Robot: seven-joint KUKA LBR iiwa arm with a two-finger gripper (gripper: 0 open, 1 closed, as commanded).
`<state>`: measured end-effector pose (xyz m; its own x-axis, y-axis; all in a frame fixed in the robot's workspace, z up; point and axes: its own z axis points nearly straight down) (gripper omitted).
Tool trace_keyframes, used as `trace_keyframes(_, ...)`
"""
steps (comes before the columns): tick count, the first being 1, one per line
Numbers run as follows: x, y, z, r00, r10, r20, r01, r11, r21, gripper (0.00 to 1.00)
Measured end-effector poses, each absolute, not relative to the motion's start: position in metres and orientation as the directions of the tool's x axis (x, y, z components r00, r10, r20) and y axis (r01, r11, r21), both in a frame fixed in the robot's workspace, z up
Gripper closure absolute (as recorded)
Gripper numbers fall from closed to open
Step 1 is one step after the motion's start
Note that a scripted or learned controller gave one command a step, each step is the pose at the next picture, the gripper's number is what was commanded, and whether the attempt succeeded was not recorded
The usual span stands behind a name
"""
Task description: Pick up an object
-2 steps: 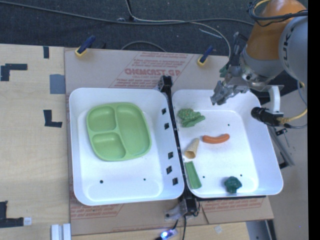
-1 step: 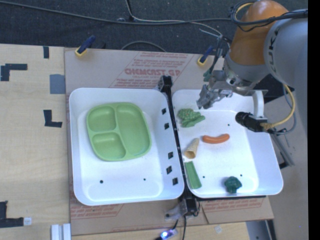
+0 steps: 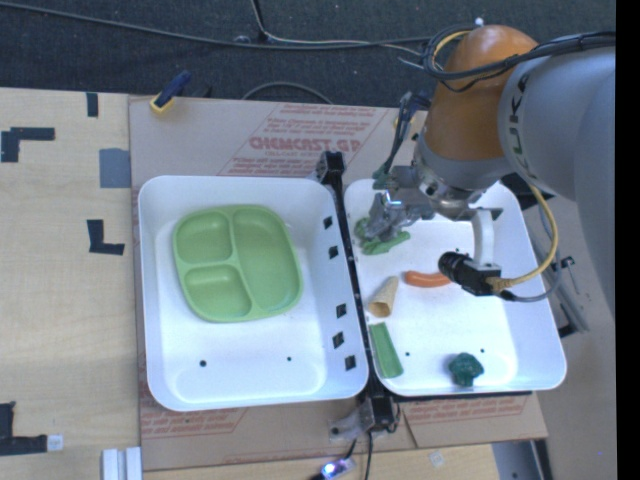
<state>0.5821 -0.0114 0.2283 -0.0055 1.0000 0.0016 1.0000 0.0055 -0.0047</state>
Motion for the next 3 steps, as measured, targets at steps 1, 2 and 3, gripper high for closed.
trace_keyframes(1, 0.563, 0.04, 0.218, -0.006, 1.0, 0.001, 1.0, 0.006, -0.005, 1.0)
trace_keyframes(2, 0.534, 0.095, 0.227, -0.008, 1.0, 0.002, 1.0, 0.008, -0.004, 1.0)
trace_keyframes(3, 0.536, 0.091, 0.226, -0.003, 1.0, 0.0, 1.0, 0.003, -0.003, 0.0)
